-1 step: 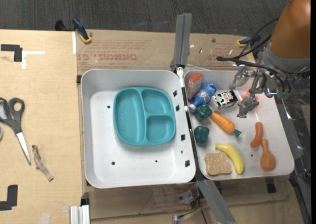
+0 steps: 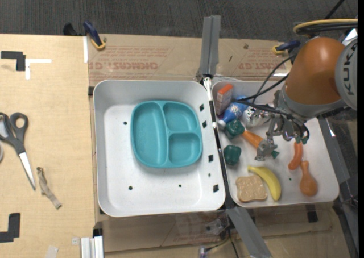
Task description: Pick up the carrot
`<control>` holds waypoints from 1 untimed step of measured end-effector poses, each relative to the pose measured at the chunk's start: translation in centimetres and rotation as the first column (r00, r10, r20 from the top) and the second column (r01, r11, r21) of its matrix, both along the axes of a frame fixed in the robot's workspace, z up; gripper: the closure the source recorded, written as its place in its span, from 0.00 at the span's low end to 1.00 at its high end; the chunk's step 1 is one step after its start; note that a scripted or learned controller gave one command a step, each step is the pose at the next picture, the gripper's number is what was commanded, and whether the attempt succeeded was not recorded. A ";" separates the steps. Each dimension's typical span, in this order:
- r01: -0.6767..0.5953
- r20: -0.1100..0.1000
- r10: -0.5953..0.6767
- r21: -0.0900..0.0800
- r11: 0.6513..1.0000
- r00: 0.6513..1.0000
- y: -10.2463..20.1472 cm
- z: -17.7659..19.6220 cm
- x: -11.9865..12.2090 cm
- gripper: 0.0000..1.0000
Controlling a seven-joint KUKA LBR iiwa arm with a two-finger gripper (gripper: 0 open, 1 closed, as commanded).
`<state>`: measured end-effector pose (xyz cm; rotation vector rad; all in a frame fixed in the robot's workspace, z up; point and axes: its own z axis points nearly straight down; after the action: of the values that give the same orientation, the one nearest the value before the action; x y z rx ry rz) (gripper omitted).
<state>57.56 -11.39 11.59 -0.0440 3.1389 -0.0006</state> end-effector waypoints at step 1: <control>0.055 0.001 -0.055 0.000 0.998 0.998 0.1 -2.3 -1.7 0.00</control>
<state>55.88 -11.27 9.32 0.0430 3.1376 -0.0003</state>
